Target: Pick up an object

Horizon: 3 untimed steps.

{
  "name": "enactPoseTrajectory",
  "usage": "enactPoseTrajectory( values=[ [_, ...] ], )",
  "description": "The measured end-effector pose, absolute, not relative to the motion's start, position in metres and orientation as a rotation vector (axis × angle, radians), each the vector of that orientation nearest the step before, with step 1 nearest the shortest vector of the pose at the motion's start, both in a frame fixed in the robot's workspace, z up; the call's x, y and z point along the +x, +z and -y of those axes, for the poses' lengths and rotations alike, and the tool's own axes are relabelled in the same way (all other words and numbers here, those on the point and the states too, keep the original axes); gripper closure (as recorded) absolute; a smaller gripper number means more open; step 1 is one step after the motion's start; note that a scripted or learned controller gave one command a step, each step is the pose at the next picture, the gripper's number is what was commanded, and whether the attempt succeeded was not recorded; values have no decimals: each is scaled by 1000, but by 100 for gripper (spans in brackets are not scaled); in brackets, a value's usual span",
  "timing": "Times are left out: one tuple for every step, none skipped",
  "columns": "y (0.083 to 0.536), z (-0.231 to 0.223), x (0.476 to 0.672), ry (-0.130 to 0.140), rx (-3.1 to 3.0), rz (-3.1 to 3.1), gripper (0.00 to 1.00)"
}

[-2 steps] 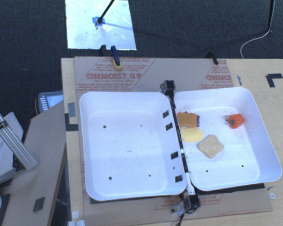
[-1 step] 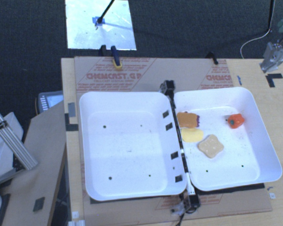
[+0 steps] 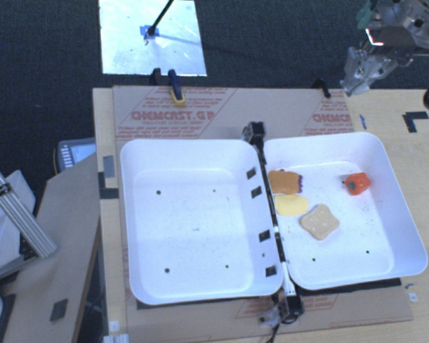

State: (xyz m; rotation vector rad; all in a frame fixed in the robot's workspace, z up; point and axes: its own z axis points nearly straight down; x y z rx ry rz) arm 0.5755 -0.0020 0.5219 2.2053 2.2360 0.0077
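Note:
The right bin (image 3: 386,260) holds an orange-brown piece with a purple edge (image 3: 285,182), a pale yellow flat piece (image 3: 291,205), a tan bread-like slice (image 3: 319,222) and a small red-orange object (image 3: 356,183). My gripper (image 3: 359,74) hangs high at the top right, above the bench behind the right bin's far edge, well away from all of these. I see nothing between its fingers.
The left bin (image 3: 141,275) lies beside the right one, joined by a black clipped seam (image 3: 265,201). Both rest on a cardboard sheet (image 3: 198,111). A shiny metal plate (image 3: 153,36) lies on the dark floor behind. A metal rail (image 3: 19,209) stands at the left.

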Motion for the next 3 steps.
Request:
enactPoseTrajectory(
  values=[
    [536, -97, 584, 8, 2205, -2238, 100],
    [534, -165, 607, 5, 2210, -2233, 100],
    [503, -237, 631, 0, 2212, -2235, 100]
  ],
)
